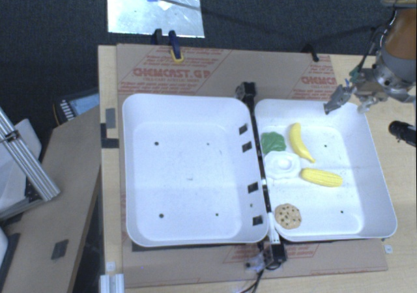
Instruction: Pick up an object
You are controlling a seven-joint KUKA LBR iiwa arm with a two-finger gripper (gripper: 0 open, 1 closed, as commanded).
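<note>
Banana (pixel 300 142) below-left of claw (pixel 347 101), apart.

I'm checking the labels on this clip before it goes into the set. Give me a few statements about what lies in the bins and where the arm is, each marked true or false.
1. The banana lies in the right bin. True.
2. The cookie sits in the left bin. False: it lies in the right bin, near its front left corner.
3. The end effector holds the corn cob. False: it hangs over the right bin's far edge, apart from the cob.
4. A green leafy piece lies left of the banana. True.
5. The corn cob stands upright. False: it lies flat on the bin floor.
</note>
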